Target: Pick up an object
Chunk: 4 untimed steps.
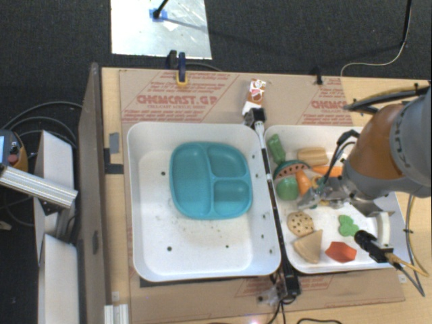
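The right bin [398, 211] holds several toy foods. Among them are a green pickle [275, 148], a tan bread piece [312, 157], an orange carrot [304, 179], a round green piece [287, 188], a speckled cookie [300, 222], a tan wedge [308, 248], a red-orange piece [341, 251] and a small green leaf piece [347, 225]. My gripper [316, 196] hangs low in the middle of this bin, just right of the carrot and above the cookie. The wrist covers what lies directly under it.
The left bin [152, 248] holds a teal divided plate [210, 181]. A raised rim [268, 187] separates the two bins. The arm's orange band [378, 154] reaches over the right bin's far right side. A blue clamp [181, 65] sits behind the bins.
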### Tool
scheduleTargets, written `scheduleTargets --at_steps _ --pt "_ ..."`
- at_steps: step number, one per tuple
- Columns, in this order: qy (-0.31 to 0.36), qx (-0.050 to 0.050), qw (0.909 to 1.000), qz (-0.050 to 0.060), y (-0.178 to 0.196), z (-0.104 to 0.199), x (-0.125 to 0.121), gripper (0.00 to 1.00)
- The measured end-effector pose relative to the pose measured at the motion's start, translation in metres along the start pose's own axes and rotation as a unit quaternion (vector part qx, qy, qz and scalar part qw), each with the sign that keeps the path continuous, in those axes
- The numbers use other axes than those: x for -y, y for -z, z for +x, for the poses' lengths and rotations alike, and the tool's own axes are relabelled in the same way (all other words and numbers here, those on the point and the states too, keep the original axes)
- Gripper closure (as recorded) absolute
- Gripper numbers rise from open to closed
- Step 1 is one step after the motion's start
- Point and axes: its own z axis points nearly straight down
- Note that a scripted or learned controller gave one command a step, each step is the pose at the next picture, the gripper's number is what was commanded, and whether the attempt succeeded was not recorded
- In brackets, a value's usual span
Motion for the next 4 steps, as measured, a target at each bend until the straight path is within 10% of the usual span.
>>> scheduleTargets --at_steps 2,3,4 --pt "0.003 0.000 1.0000 0.005 0.003 0.034 -0.101 0.00" --pt "0.004 -0.001 1.0000 0.005 0.015 0.032 -0.101 1.00" --pt "0.003 -0.003 1.0000 -0.001 0.109 0.083 -0.057 1.00"
